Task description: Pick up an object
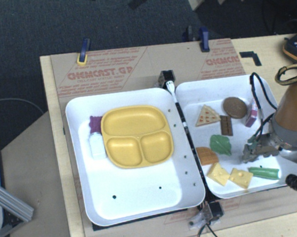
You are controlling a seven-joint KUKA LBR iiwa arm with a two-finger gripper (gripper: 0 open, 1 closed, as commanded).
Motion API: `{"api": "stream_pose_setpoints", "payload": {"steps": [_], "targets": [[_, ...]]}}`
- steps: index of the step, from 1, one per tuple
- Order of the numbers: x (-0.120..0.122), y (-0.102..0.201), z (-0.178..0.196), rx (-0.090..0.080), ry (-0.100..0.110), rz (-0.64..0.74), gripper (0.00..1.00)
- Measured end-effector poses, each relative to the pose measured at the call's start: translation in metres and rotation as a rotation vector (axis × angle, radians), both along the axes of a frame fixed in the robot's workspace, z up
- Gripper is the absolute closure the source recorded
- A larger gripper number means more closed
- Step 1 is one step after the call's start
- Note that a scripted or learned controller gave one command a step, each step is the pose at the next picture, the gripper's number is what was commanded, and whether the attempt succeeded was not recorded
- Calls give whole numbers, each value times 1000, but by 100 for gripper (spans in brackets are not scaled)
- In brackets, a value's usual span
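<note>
Gripper (253,149) sits low in the right bin (188,91), near its right wall, just above the green cucumber-like piece (263,172); jaws' opening cannot be told and nothing visibly held, so my advice is a straight descent on one isolated item. Right bin also holds a pizza wedge (207,115), brown round (235,107), green lump (221,144) and cheese blocks (240,177); left bin (84,166) holds a yellow divided tray (136,134).

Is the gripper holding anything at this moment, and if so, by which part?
Nothing shows between its fingers. The gripper hovers low in the right bin, above the green pickle-like piece and beside the green leafy piece.
</note>
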State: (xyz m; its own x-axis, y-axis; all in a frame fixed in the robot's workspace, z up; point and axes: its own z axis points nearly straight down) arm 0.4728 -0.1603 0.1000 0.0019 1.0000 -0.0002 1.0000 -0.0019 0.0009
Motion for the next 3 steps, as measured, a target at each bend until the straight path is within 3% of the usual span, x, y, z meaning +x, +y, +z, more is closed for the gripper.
{"api": "stream_pose_setpoints", "payload": {"steps": [2, 3], "targets": [[9, -10, 108, -4, -6, 2, 100], [10, -11, 126, -3, -4, 3, 100]]}}
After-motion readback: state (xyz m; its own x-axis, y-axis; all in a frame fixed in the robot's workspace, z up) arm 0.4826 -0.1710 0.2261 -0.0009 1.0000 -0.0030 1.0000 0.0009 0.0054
